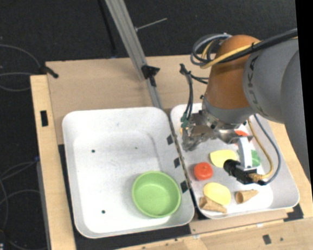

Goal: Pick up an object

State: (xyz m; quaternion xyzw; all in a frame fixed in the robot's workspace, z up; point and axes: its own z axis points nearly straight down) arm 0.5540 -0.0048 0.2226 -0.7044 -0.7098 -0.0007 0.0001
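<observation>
I'm looking down on a tan wooden bench (98,86) that is carrying two shallow white bins side by side, their inner rims touching. The left bin (115,147) is sitting toward the middle of the board, the right bin (285,192) reaching near its right edge. A dark mat (64,157) is showing beneath the left bin's left side. A slanted metal post (130,42) is rising from the bench behind the bins.

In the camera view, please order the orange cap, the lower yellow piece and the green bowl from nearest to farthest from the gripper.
From the gripper:
1. Orange cap, just below it in the right bin.
2. Lower yellow piece, farther down, near that bin's front.
3. Green bowl, in the left bin.
</observation>
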